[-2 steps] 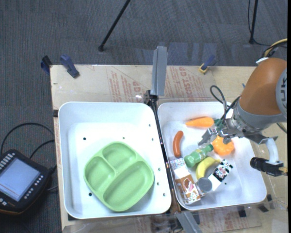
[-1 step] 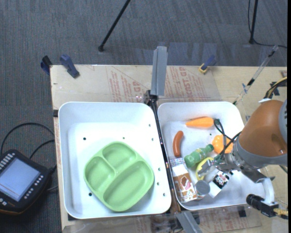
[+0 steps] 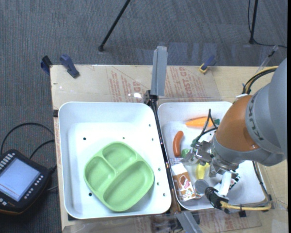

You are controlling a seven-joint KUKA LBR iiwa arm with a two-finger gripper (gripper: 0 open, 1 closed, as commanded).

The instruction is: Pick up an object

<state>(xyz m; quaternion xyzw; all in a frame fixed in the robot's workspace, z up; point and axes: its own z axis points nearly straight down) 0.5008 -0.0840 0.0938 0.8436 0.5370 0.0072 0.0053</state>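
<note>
Basically, the gripper (image 3: 211, 171) hung low over the right bin (image 3: 170, 111), buried among the clutter; whether it was apart or together could not be told. Under and beside it lay a smooth sausage (image 3: 177, 143), an orange carrot (image 3: 199, 122), a small yellow piece (image 3: 201, 170) and a flat printed carton (image 3: 183, 182). The left bin (image 3: 70, 125) held a matte green divided plate (image 3: 119, 176) with rounded compartments.

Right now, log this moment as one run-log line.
arm: over right bin | gripper: low among items, grasp unclear | near it: hot dog, carrot, carton | left bin: green divided plate
</note>
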